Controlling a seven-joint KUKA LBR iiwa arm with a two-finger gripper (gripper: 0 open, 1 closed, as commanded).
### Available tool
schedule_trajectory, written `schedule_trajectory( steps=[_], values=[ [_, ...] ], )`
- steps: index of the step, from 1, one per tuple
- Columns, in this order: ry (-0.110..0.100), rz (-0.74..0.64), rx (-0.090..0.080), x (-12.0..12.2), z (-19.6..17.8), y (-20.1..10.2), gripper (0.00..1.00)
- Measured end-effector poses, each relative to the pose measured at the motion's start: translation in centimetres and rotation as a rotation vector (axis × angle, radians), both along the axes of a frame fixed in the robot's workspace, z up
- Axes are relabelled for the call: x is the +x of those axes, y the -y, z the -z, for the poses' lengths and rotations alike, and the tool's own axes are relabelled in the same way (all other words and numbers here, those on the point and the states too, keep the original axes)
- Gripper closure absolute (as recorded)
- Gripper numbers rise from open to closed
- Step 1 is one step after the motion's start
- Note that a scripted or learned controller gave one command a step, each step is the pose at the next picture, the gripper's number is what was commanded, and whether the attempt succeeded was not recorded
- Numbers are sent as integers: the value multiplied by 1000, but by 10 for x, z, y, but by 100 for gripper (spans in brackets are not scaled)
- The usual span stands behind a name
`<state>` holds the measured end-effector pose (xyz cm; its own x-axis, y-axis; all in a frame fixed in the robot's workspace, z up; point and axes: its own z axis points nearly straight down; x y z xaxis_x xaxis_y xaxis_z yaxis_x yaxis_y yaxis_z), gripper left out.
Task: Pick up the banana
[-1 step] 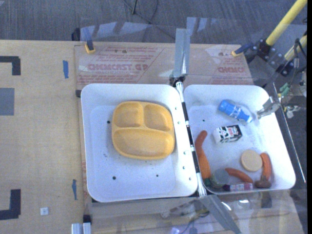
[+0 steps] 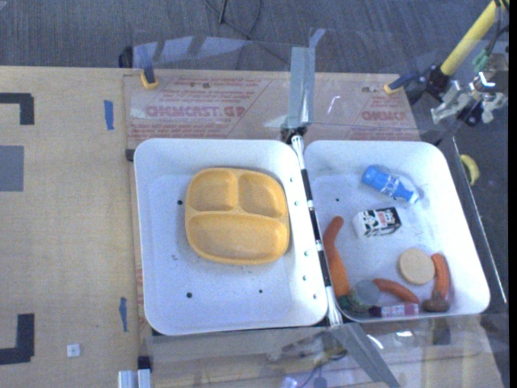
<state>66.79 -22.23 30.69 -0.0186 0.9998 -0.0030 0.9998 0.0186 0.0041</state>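
A small yellow thing [image 2: 468,170] lies just outside the right bin [image 2: 452,186] at its 3 o'clock rim; I cannot tell if it is the banana. Inside this bin are a blue packet [image 2: 389,183] at 12 o'clock, a black-and-white carton [image 2: 378,221] at centre and a carrot [image 2: 335,255] at 9 o'clock. The left bin [image 2: 157,241] holds a yellow divided plate [image 2: 237,215].

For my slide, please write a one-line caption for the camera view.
Yellow divided plate in the left bin; carrot, blue bottle and small items in the right bin.
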Motion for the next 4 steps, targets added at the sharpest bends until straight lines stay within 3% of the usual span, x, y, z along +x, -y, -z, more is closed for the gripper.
schedule_trajectory(
  steps=[1,2,3,4],
  values=[
    [-2,-386,1,-82,134,1,0],
    [1,-736,-1,-122,220,-15,0],
    [6,-734,-3,-120,209,-15,100],
    [2,-957,-5,-40,87,-1,100]
  ],
)
